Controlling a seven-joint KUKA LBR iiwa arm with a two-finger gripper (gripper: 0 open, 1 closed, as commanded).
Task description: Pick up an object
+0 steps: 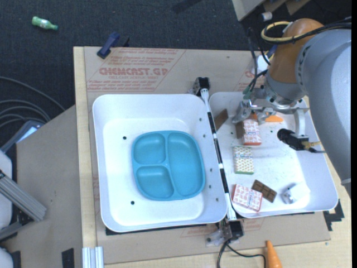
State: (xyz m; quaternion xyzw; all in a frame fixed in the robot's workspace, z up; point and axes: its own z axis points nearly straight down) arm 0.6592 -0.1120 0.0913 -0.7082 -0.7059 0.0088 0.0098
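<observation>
I've got the hand low in the right bin, just above the red-white box, w/ the brown block touching the box's left. Can't tell the hand's state. I'd centre over the box, descend straight, avoid the block.

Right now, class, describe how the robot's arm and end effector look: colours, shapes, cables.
The arm is a thick, rounded grey body with an orange band above the wrist. A yellowish cable loop and thin dark wires run beside the band. The end effector is a small metallic grey assembly.
</observation>
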